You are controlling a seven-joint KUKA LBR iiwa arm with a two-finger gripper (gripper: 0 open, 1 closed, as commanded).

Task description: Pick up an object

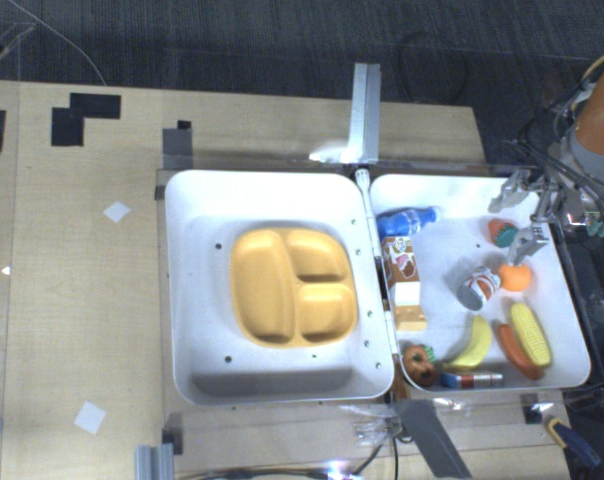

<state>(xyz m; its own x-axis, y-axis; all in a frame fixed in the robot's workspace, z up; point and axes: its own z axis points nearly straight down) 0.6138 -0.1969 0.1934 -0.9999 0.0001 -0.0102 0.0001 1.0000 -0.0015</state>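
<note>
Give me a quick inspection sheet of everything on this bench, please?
Surface: pale wooden bench bearing two shallow white bins side by side.
Job's things: right white bin holds a blue plastic bottle, yellow toy banana, yellow toy corn cob, small orange ball and brown-and-white carton.
Clutter: yellow divided plastic tray in the left white bin.
Grippers: two-finger gripper above the right bin's far right corner, holding nothing visible.
Cables: dark cables by the arm.
Surroundings: dark floor beyond.
</note>
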